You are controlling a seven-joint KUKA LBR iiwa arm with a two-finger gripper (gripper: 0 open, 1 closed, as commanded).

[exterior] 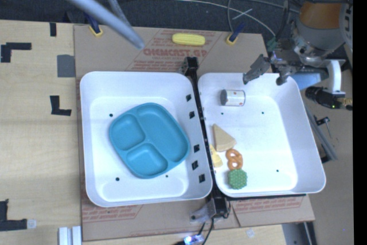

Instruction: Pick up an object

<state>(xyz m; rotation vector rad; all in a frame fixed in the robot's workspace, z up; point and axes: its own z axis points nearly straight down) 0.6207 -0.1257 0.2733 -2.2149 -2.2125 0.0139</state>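
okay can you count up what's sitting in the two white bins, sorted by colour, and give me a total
Blue: 1, the divided tray in the left bin
Grey: 1, the small can in the right bin
Tan or yellow: 2, the wedge and the yellow piece
Orange: 1, the pretzel
Green: 1, the knobbly ball
Total: 6

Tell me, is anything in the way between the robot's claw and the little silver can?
Nothing visible is. The gripper hangs over the top edge of the right bin, and the silver can lies just down and to its left on bare bin floor. The cheese wedge and pretzel sit further down.
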